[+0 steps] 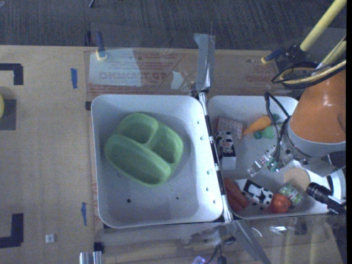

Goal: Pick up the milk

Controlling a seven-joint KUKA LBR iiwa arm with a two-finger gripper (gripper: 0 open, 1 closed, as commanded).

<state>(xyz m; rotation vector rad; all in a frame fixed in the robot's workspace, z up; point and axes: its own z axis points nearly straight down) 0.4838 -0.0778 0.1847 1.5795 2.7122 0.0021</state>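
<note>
Centrally, the milk [226,146] is seen in the right bin [242,102], against its left wall, long axis running top to bottom of frame. The gripper [269,161] hangs beside it, finger state indiscernible.

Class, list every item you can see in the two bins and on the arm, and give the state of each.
Green divided plate: right way up in the left bin, nothing on it.
Milk carton: lying in the right bin, free of the claw.
Second cow-print carton: lying near the front wall.
Carrot: lying loose.
Strawberry: lying loose.
Claw: above the right bin.
</note>
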